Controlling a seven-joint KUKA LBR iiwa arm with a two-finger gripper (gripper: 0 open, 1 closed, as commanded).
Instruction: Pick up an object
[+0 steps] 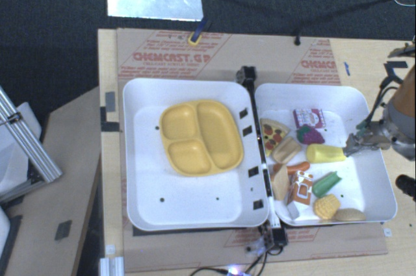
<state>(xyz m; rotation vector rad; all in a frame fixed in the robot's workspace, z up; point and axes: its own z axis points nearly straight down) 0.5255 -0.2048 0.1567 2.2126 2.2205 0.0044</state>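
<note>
Nothing is lifted yet: gripper (354, 143) sits at the right bin's (364, 99) three o'clock edge, touching the yellow pepper (325, 153). Whether it pinches the pepper cannot be told.

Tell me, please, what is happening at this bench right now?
A robot arm reaches in from the right, its gripper low in the right bin, right at the end of a yellow toy piece. Other toy foods lie around it, including a pizza slice and corn. The left bin holds a yellow divided plate.
</note>
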